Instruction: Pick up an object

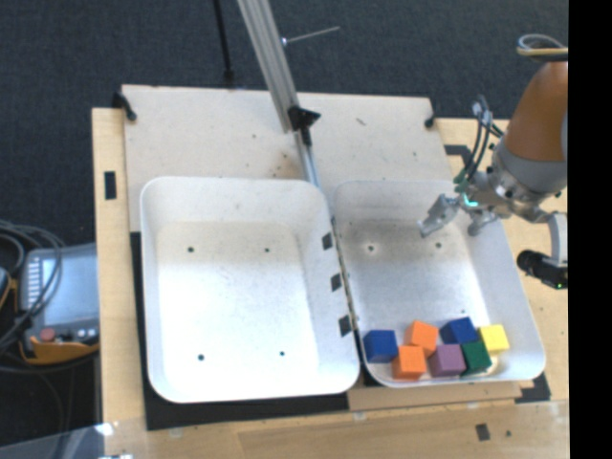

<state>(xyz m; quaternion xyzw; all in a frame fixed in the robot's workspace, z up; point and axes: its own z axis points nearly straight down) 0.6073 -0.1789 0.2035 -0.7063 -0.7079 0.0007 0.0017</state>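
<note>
Closest to us, at the bottom of the right white plastic bin (497, 256), we see a bunch of small blocks all packed close. There's a blue cube (381, 344) on the left, then an orange cube (410, 361) in front w/ another orange cube (424, 334) just behind it. Next comes a purple cube (447, 360), a green cube (476, 356), a darker blue cube (460, 330) behind those, & a yellow cube (493, 338) at the far right end. They sit side by side, some touching, right by the bin's near wall.

The left white plastic bin (163, 285) sits beside the right one, w/ little black clips between them.

Further back, over the far part of the right bin, we see the grey two-finger gripper (457, 212). It hangs well apart from the blocks. Its fingers (436, 216) look spread a bit & we see nothing between them, tho it's small & hard to be sure.

Behind it is the arm's orange band (540, 113), at the right side. Farthest back, a silver metal pole (268, 46) leans up from the pale wood bench (229, 122).
</note>
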